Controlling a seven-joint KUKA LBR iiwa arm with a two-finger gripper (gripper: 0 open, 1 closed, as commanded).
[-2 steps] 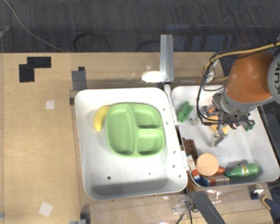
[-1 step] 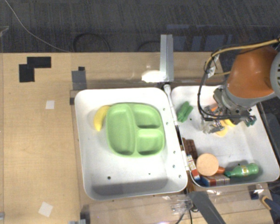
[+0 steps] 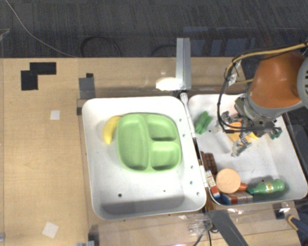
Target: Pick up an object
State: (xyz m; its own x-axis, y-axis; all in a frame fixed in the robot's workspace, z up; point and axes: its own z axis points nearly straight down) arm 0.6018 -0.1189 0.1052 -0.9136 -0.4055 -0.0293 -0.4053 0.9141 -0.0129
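Right bin [image 3: 294, 160]: green bottle [image 3: 265, 187] lengthwise left-right.

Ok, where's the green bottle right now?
The green bottle lies on its side in the right bin's near corner, beside the round tan lid.

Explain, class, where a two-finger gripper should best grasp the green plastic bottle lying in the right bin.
Probably the green plastic bottle suits a grasp across its mid-body, coming from above. It lies on its side along the right white bin's near wall, so fingers should straddle its narrow width, not its length.
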